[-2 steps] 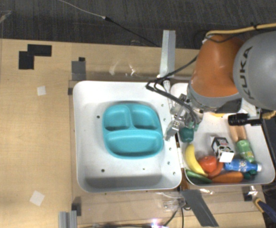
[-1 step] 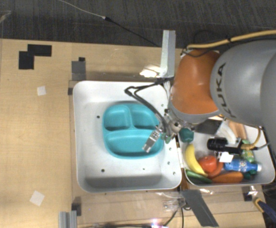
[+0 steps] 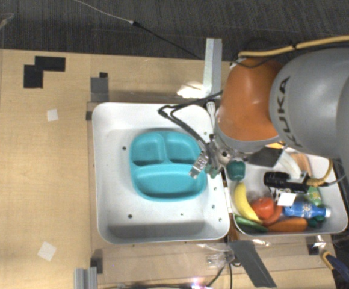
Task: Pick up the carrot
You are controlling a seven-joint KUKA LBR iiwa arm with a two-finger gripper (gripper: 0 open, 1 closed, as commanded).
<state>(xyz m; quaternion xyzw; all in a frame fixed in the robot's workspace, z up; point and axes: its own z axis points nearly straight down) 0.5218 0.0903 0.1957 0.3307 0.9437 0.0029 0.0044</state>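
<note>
Grey casing and the orange band (image 3: pixel 247 104) above my wrist take up the upper right of the view, where my arm (image 3: pixel 322 95) reaches in over the two white bins and bends down toward the seam between them. My end effector (image 3: pixel 203 164) hangs low at the right edge of the left bin (image 3: pixel 111 179), just over the right rim of the turquoise divided tray (image 3: pixel 162 164) that lies in that bin; I cannot tell from here how it is set, since the metal parts blur together against the tray. A black cable (image 3: pixel 174 113) loops from the wrist across the upper part of the left bin. The carrot (image 3: pixel 289 224) lies in the right bin (image 3: pixel 340 218), near its front wall, stretched along that wall and well apart from my end effector. Close by it sit a red tomato (image 3: pixel 265 208), a yellow banana (image 3: pixel 242 200), a blue bottle (image 3: pixel 304 211) lying on its side and a dark green round piece (image 3: pixel 236 170) just beside my wrist. Both bins rest on a pale wooden worktop (image 3: pixel 36 179) marked with black squares (image 3: pixel 42 70) at the upper left and a few small pale patches. Beyond the worktop's far edge runs dark carpet (image 3: pixel 102 11), with a thin cord (image 3: pixel 90 8) trailing across it.
</note>
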